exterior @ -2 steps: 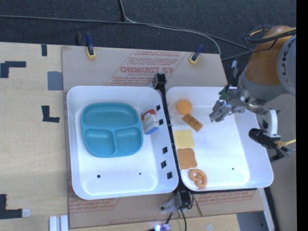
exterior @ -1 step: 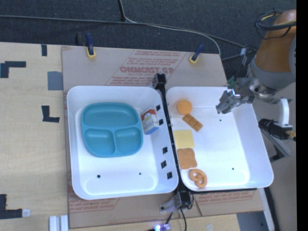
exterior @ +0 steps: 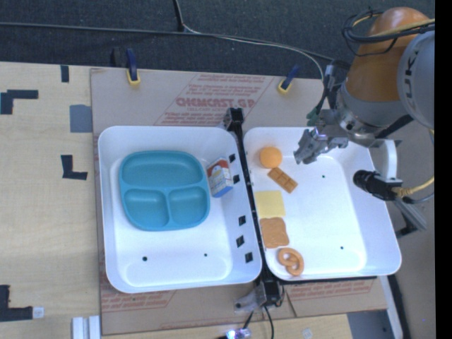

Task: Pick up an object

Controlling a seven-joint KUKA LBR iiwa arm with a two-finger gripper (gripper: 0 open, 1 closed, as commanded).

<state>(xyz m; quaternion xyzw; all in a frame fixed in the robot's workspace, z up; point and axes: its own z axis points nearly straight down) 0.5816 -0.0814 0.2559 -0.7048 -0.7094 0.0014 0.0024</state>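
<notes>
Okay, left to right: left bin (exterior: 113, 260) holds one blue three-compartment plate (exterior: 164, 190), lying flat, long axis roughly across the bin, the single big compartment toward the far side. Just beside the plate's right edge sits one small carton (exterior: 219, 178) with a red-and-blue label, tilted, long axis running near-to-far, close to the divider between bins. Right bin (exterior: 353, 224) has five food pieces, all bunched along its left wall in a near-to-far column. Farthest is one orange ball (exterior: 269, 157); just beside it one brown cracker bar (exterior: 282, 181), long axis diagonal, pointing from upper-left to lower-right in the camera view. Next, one yellow cheese slice (exterior: 269, 204), square, flat, edges roughly parallel to the bin walls. Touching or nearly touching its near edge, one brown toast slice (exterior: 274, 232). Nearest, one pretzel (exterior: 290, 261) at the bin's front-left corner. Gripper (exterior: 308, 149) hangs over the far part of the right bin, near the orange ball on its right side but apart from it; nothing between the fingers, and the jaw state is unreadable at this angle. Two yellow clamps (exterior: 133, 75) pin the cardboard's far edge.
</notes>
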